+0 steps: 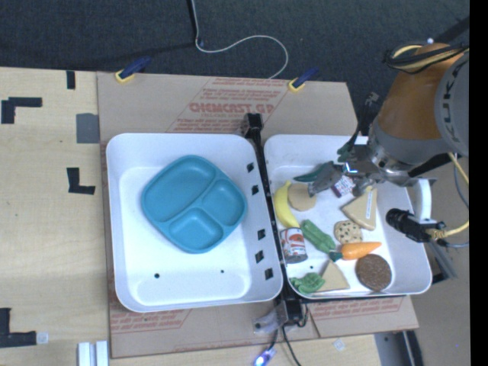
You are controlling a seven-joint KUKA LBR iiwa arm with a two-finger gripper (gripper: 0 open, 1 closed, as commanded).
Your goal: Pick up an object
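Observation:
My gripper (326, 178) hangs over the upper middle of the right bin (422, 204), reaching in from the right. Just below its tip lie a round tan biscuit (303, 199) and a yellow banana (284, 205). Further down are a green pepper (319, 235), a small can (294, 245), a chocolate-chip cookie (348, 231), an orange carrot (360, 249) and a brown round patty (374, 271). A pale wedge (361, 211) lies under the wrist. Nothing is visibly held.
The left bin (126, 204) holds a blue divided plate (194, 202). A black divider (263, 197) runs between the bins. A green leafy piece (309, 283) and a tan triangle (335, 276) lie at the right bin's front edge. A black cable fitting (408, 225) hangs off the arm.

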